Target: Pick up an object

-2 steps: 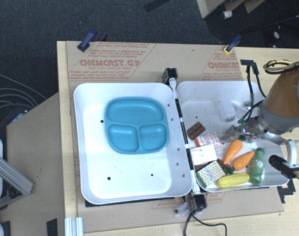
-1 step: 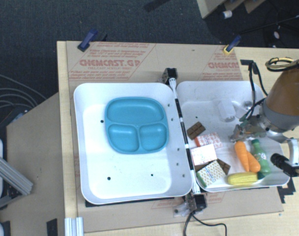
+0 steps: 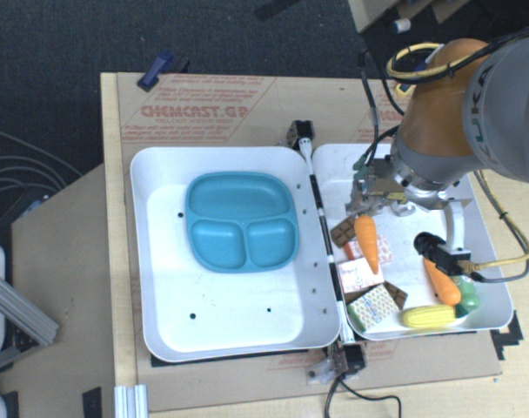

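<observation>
My gripper (image 3: 366, 200) hangs low over the back left part of the right bin (image 3: 491, 233). Just in front of it an orange carrot (image 3: 366, 240) lies on a red and white packet (image 3: 382, 251), its near end close to the gripper. A brown chocolate piece (image 3: 343, 231) lies to the carrot's left. The arm's grey and orange wrist hides the bin's far side.
The left bin (image 3: 160, 259) holds a blue divided plate (image 3: 243, 220). In the right bin's front lie a small red and white box (image 3: 358, 277), a checkered box (image 3: 373, 305), a yellow corn cob (image 3: 430, 317) and a second carrot with a green top (image 3: 445, 286).
</observation>
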Robot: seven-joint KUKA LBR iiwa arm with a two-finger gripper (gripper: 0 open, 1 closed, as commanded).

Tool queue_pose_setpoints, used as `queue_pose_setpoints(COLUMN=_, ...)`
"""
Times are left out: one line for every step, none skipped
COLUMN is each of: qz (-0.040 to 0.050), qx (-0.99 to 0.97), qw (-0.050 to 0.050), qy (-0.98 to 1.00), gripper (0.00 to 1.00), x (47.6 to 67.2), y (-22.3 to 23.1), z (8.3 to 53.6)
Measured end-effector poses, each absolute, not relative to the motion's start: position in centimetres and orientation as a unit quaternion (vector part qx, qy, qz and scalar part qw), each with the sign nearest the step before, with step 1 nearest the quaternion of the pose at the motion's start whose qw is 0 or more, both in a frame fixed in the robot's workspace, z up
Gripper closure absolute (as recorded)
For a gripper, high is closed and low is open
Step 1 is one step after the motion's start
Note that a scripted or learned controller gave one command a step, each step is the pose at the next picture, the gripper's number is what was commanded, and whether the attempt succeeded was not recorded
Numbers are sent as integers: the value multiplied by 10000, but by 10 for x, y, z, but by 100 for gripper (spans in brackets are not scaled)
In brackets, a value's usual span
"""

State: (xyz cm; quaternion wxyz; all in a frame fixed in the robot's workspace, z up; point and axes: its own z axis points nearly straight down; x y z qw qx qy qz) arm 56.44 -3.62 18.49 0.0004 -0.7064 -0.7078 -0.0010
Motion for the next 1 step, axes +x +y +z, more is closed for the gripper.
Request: queue_pose_setpoints(qz=-3, qx=-7068, qw=-5, qy=-7074, gripper=100, x=632, y=-25, z=211)
